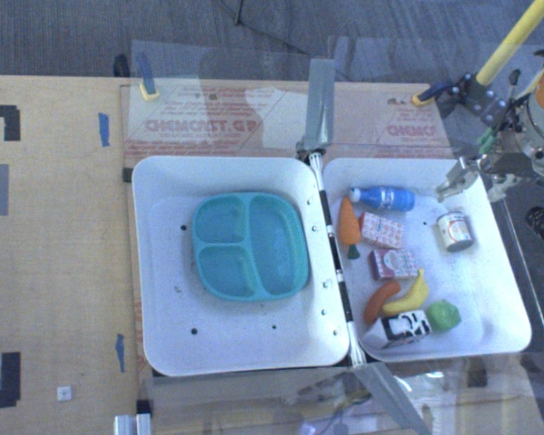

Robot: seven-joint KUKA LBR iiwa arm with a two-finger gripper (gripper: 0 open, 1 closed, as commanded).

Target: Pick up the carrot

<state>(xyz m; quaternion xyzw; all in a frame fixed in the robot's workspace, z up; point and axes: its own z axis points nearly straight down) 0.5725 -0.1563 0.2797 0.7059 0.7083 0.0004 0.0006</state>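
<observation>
Two shallow white bins are seen side by side on the desk (54, 270), the left bin (154, 270) holding a teal divided plate (251, 246) at its middle. In the right bin (499, 288) the carrot (348, 224) is found against the left wall, toward the far end, lying roughly lengthwise with its green tip pointed near. Just beyond it, on the far side, a blue and white bottle (383, 198) is laid on its side. To the right of the carrot a red-and-white patterned packet (382, 230) is placed, and nearer than that a small red box (394, 263). A small tin can (454, 230) is set well to the right, apart from the rest. Toward the near end a second orange-red vegetable (379, 301) is laid beside a yellow banana (410, 294), with a black-and-white carton (405, 326) and a green fruit (443, 315) next to it by the near wall. The claw (462, 178) is held over the far right corner of the right bin, well apart from the carrot and nothing is seen gripped in it; whether its fingers are spread or closed cannot be told. A yellow rod (519, 33) is seen slanting at the far right.
</observation>
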